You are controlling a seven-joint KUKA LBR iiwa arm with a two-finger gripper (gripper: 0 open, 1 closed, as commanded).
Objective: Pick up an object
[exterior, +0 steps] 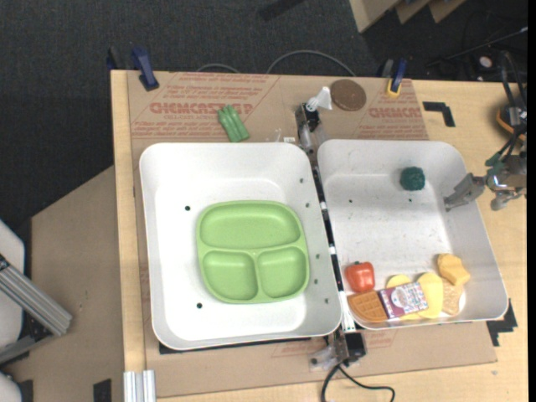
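Observation:
The right bin (394, 224) holds a small teal ball (411, 177) near its far wall. Along its near edge lie a red toy pepper (359, 275), an orange waffle-like piece (367, 306), a pink snack packet (404, 298), and yellow toy food pieces (450, 268). My gripper (481, 187) hangs at the right rim of this bin, right of the teal ball and well above the near-edge cluster. Nothing shows in it.
The left bin (167, 224) carries a green divided plate (250, 251). On the cardboard behind the bins lie a green clip-like object (234, 125), a brown disc (347, 95) and clamps (146, 68). The bench's right side ends close to my arm.

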